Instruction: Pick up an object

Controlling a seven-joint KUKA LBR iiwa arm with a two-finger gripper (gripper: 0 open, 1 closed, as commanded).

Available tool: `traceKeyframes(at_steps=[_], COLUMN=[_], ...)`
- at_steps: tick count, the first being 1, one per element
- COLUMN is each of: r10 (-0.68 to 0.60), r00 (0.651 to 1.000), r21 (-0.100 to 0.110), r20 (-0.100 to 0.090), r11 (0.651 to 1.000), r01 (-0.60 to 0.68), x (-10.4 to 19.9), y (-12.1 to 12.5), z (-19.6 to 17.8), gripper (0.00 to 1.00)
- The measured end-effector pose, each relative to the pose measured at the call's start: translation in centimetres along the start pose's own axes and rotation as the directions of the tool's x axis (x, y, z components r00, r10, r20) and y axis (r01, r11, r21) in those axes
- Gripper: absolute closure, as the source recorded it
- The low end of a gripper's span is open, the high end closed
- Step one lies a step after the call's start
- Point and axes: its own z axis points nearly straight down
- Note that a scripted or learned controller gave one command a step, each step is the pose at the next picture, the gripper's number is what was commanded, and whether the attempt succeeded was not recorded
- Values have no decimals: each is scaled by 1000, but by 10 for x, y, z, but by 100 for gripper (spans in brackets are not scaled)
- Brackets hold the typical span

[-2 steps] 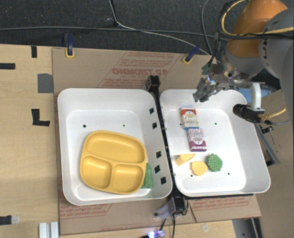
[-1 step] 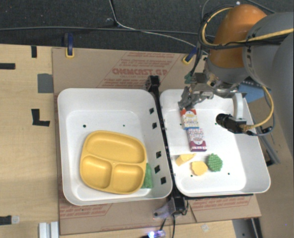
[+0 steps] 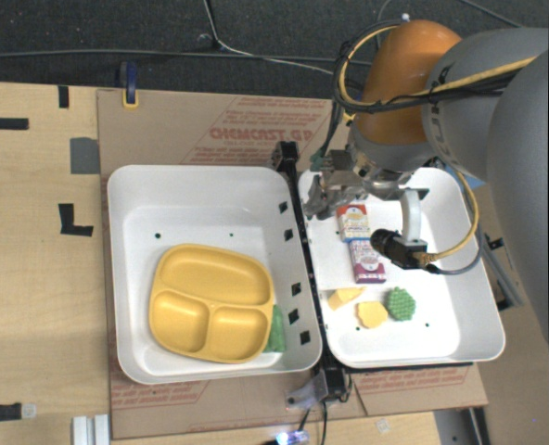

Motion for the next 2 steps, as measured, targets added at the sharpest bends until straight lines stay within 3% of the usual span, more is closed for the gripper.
traceKeyframes(at_steps=[2], r10=[1], r00=[1000], r21=[1], r20=[1], r11=[1000], r01=[-1], x=[79], y=[-43], z=[1], gripper=[100])
